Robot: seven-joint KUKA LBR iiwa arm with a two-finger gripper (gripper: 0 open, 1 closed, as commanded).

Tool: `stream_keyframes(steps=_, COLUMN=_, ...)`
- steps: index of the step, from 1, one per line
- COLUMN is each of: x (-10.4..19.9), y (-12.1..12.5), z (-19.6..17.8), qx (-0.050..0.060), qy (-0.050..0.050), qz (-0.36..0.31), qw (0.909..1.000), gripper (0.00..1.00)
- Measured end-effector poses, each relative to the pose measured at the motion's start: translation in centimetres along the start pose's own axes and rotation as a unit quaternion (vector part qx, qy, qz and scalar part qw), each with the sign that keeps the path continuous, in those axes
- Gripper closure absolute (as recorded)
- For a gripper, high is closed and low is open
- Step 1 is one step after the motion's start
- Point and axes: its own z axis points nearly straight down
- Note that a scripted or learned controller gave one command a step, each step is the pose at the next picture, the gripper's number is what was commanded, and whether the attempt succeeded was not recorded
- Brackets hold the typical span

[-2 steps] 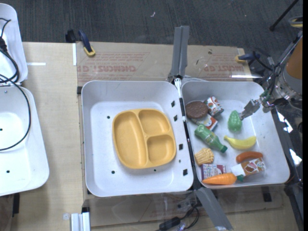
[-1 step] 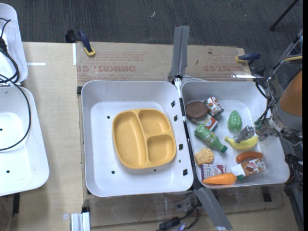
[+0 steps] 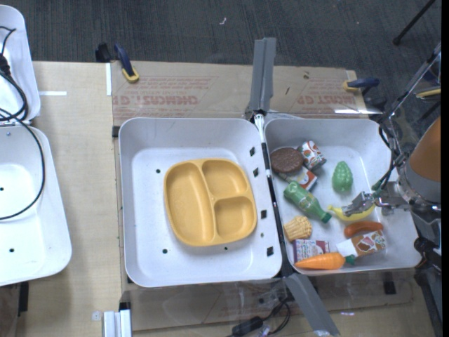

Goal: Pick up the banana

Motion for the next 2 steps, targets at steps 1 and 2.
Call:
stream_keyframes(steps=1, x=-0.02, y=0.14, z=-0.91, qx=-0.001, qy=-0.001, qz=0.001, qw=1.0, gripper=1.0)
stream_keyframes(steps=2, x=-0.02, y=0.13, z=-0.9, qx=-0.001, qy=0.0, qz=0.001, qw=1.0, gripper=0.0)
